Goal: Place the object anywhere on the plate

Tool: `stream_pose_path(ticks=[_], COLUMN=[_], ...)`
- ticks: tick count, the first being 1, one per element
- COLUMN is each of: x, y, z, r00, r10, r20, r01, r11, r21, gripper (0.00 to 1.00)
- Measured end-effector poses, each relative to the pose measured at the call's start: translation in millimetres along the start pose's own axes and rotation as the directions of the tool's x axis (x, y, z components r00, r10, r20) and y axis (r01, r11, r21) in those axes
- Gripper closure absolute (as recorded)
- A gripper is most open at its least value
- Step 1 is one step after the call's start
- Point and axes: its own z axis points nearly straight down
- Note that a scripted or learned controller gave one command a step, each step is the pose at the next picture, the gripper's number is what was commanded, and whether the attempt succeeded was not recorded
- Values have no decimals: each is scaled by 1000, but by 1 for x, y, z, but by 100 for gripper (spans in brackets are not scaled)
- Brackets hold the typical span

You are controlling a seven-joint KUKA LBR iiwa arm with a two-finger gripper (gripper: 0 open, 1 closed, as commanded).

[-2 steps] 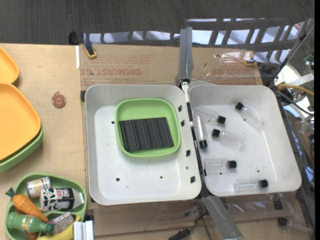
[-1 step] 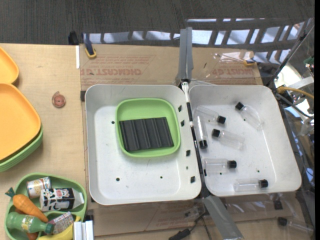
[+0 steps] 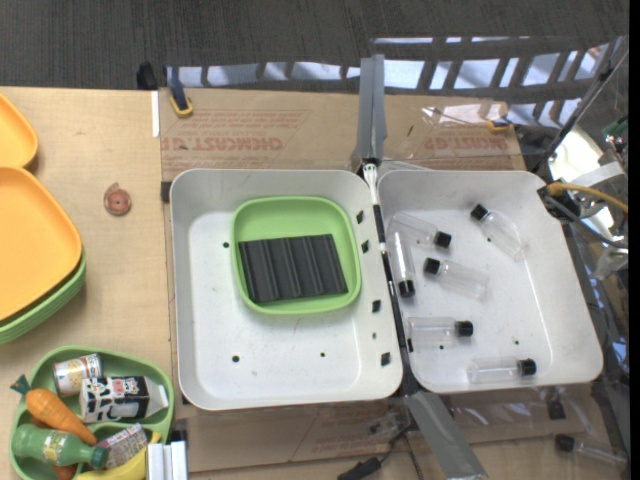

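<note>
Light wood tabletop (image 3: 110, 298) with a sheet of cardboard (image 3: 260, 133) under the two white bins. The green plate (image 3: 295, 208) sits in the left bin (image 3: 290, 368), up toward its back edge and roughly centred side to side. A dark grey ribbed slab (image 3: 296, 268) lies flat on it, well inside the rim.

The right bin (image 3: 565, 338) has six clear vials with black caps (image 3: 432, 266) scattered around. One lies right along the bin's left wall and another is down near the front edge. All of them are lying down, apart from each other.

Further out on the tabletop's left edge there's a stack of orange plates (image 3: 30, 238), with a small pinkish round thing (image 3: 119, 200) beside them. In the front left corner is a green bowl (image 3: 150, 383) full of toy food.
</note>
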Motion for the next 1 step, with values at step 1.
stream_pose_path(ticks=[1], x=[-16], y=[-11], z=[-8], r00=[1000], r10=[0], r20=[-1], r01=[0], r11=[1000], r21=[1], gripper=[0])
